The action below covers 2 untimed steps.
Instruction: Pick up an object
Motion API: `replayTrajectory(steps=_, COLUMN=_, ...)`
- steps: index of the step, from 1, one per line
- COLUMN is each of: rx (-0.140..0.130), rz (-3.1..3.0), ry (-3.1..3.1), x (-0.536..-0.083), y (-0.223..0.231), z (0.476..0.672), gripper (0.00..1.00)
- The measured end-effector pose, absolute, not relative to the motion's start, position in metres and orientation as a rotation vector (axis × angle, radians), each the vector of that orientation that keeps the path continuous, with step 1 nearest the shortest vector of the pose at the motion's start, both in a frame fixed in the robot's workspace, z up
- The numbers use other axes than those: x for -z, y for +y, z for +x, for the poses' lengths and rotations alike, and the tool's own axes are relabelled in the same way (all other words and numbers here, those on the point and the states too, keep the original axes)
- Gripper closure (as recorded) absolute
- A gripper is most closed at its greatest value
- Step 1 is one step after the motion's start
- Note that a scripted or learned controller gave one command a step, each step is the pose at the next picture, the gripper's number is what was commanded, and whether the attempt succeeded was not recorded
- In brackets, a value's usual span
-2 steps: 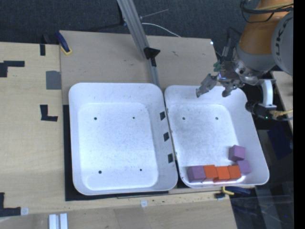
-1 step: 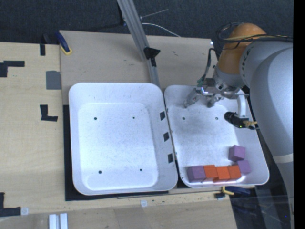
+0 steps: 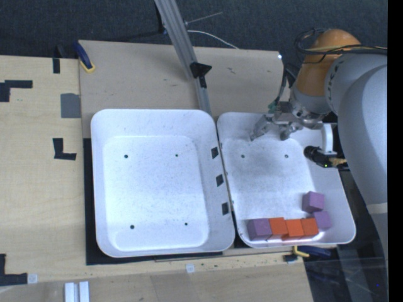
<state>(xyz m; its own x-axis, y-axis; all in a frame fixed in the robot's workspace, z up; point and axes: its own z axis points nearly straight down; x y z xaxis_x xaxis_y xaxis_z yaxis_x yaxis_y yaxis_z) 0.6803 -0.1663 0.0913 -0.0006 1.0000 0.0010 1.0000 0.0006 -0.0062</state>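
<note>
white plastic makes up both bins on the bench: the left bin [image 3: 101, 168] and the right bin [image 3: 230, 162], touching along their inner edges. seen from the overhead camera, the arm [image 3: 352, 87] reaches in from the right, its orange band above the wrist, and the gripper [image 3: 269, 128] sits over the far end of the right bin, tilted down toward the bin floor. nothing is visible between its fingers, and whether they are spread or pressed together i cannot tell.

the blocks lie at the opposite, near end of that bin, well apart from the gripper. i count five: two orange blocks [image 3: 293, 227] side by side, touching, and three purple blocks, one [image 3: 258, 228] just left of the orange pair, one [image 3: 313, 201] further up, one [image 3: 323, 219] by the near right corner.

by my judgement the step in hand is the approach, with no grasp made yet. the next move calls for travelling along the bin toward the cluster, choosing a block with free sides, probably the upper purple one, and descending squarely over it.
</note>
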Motion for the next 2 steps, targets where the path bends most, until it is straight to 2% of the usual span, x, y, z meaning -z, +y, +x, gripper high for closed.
replayTrajectory(steps=1, rx=0.010, rz=-2.216, ry=-2.232, x=-0.180, y=-0.098, z=0.659, gripper=0.00)
replayTrajectory(steps=2, rx=0.005, rz=-2.217, ry=-2.229, x=-0.213, y=-0.065, z=0.672, gripper=0.00)
